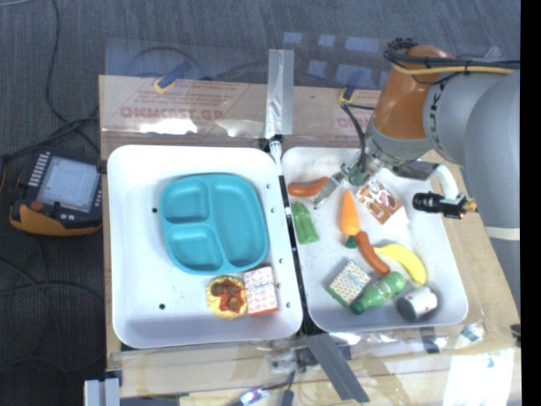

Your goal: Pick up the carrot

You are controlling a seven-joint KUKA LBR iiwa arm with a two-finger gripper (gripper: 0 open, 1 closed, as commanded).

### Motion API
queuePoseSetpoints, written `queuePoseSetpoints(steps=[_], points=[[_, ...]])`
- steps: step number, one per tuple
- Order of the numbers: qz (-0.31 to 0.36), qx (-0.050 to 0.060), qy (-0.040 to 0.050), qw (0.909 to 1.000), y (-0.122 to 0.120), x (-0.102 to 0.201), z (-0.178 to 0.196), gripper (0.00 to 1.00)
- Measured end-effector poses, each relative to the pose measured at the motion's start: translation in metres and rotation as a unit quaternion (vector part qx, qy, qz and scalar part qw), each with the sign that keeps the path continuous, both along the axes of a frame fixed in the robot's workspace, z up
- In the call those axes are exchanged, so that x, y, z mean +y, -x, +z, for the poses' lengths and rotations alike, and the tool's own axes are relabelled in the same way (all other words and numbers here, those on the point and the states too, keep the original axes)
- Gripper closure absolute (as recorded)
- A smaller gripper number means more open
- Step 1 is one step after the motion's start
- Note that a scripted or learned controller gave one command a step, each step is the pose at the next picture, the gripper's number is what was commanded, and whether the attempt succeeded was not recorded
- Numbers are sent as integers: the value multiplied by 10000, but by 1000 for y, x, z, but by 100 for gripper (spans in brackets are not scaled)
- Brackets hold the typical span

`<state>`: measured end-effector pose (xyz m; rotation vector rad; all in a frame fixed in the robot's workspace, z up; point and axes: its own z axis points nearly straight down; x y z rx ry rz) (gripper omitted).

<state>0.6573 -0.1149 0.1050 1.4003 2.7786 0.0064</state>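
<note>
Two white bins (127, 252) sit on a cardboard-covered surface (203, 108) above grey carpet (84, 24). The gripper (355, 176), its state impossible to tell, hangs near the carrot (349, 212) at centre right.

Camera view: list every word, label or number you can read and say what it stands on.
Red print on the cardboard sheet: blurred, not readable.
Small carton by the blue tray: print too small.
Packet beside the carrot: unreadable.
Handheld screen: unreadable.
</note>
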Motion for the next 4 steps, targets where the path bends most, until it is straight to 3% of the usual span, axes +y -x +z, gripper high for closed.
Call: queuePoseSetpoints(steps=[1, 2, 3, 4], points=[[-585, 64, -39, 9983, 83, 8, -14, 0], [-409, 51, -42, 9991, 136, 2, -14, 0], [-410, 50, -43, 9991, 136, 2, -14, 0], [2644, 33, 40, 9644, 165, 2, -13, 0]])
